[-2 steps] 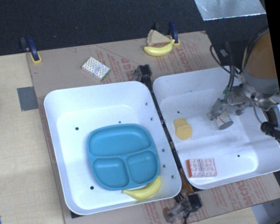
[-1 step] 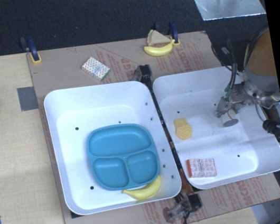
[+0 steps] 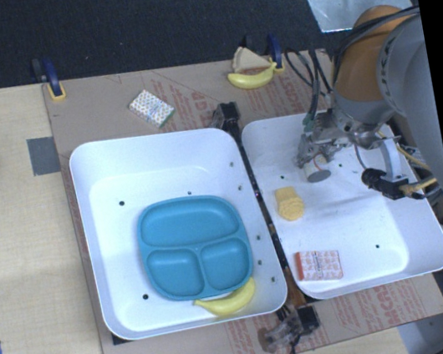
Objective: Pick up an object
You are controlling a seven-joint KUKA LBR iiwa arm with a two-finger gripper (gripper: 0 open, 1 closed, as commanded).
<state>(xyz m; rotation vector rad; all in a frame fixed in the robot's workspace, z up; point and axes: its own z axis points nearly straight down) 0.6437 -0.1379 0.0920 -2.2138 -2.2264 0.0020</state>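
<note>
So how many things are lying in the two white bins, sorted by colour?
Blue: 1, the divided plate
Yellow: 2, the banana and the small yellow lump
Red and white: 1, the flat packet
Total: 4

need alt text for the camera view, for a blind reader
A grey robot arm's gripper hangs over the right white bin, which holds a small yellow piece and a red-and-white packet. The left bin holds a blue divided plate and a banana.
</note>
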